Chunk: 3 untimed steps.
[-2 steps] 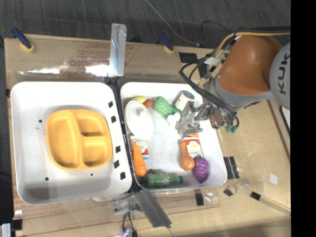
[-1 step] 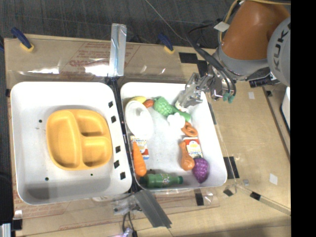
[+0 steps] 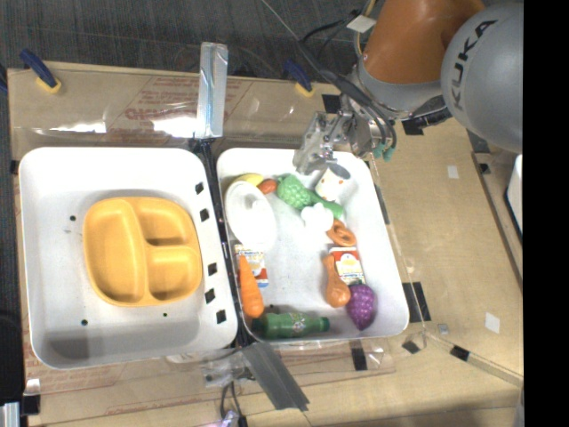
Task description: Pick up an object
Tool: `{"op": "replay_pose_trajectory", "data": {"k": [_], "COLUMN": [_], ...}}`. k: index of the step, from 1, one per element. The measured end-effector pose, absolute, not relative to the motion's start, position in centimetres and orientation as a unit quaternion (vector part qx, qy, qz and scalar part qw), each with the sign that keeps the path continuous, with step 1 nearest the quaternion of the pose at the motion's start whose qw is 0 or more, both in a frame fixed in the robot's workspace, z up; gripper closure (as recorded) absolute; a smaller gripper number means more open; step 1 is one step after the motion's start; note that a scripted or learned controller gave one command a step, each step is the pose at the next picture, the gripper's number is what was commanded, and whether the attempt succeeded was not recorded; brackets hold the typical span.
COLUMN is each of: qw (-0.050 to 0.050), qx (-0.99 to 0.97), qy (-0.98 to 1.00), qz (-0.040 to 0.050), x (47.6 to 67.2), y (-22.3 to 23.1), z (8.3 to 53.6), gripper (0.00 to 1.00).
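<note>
Grey and orange, the arm (image 3: 418, 34) slants down from the right, gripper (image 3: 318, 154) low over the right bin's (image 3: 391, 265) far edge; grip state unclear; green toy (image 3: 293, 190) just below it

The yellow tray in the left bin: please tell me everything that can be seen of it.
The yellow tray looks like smooth, slightly glossy plastic with rounded corners. It has three compartments: one long one on its left side and two smaller ones stacked on its right. It lies flat and right side up on the floor of the left white bin, roughly in the middle and slightly turned, apart from the bin walls. No object lies in it, and it rests on the bin floor alone.
</note>
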<state>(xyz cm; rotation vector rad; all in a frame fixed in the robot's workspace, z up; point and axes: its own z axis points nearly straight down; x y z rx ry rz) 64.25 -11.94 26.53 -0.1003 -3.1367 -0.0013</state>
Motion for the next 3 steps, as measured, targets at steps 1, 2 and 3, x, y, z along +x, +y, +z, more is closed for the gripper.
{"op": "replay_pose_trajectory", "data": {"k": [1,2,3], "qw": [0.003,0.001,0.003], "qx": [-0.031,-0.130,-0.084], "qy": [-1.000,-0.992,-0.996], "qz": [-0.0002,0.0006,-0.0004], "x": [64.3,64.6,55.8], "y": [-11.9,-17.3,-14.7], "z": [27.3,29.3,24.7], "gripper": [1.00,1.00,1.00]}}
